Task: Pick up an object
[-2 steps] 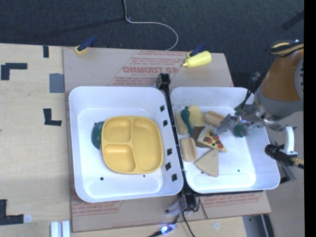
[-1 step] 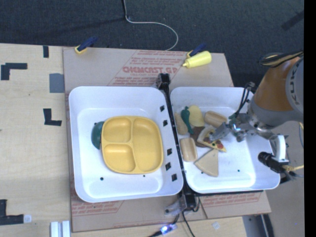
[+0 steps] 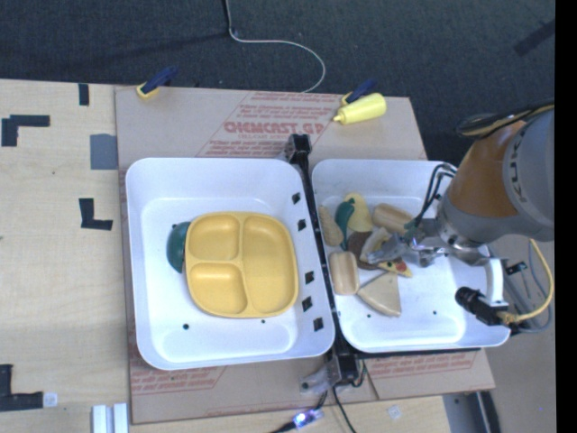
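Reaching into right bin, tool low among wooden pieces; opening cannot tell.

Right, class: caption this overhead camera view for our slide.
End effector low among wooden pieces in right bin; yellow divided plate in left.

Wooden pieces crowd right bin left half; right floor free.

Even, bright overhead light, soft shadows, slightly blurry and grainy throughout.
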